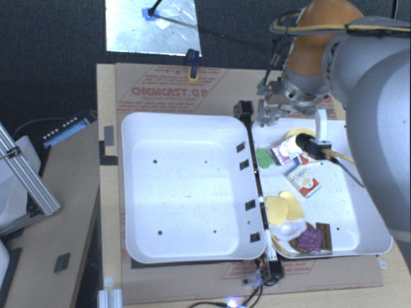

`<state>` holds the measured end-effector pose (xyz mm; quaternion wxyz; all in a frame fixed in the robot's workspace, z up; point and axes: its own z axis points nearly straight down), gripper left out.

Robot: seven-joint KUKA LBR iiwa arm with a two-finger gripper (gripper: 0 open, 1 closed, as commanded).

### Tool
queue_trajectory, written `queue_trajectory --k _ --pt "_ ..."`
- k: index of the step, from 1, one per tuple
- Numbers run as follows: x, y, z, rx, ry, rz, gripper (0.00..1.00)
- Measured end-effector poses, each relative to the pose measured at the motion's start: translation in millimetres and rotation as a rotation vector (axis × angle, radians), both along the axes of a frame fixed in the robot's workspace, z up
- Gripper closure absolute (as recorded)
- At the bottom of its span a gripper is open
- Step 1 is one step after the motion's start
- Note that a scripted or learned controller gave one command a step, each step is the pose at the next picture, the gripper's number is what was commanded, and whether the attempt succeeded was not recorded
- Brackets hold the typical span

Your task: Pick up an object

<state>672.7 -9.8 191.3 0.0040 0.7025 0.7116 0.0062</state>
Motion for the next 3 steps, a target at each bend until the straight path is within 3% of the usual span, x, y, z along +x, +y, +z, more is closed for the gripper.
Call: queue_trajectory --k 1,2,3 --pt "-2 63 141 0.001 -0.005 0.000 1.00" --pt "-5 106 355 0.000 -0.007 -0.004 1.00" --pt "-34 169 220 -0.002 0.027 -0.002 1.00"
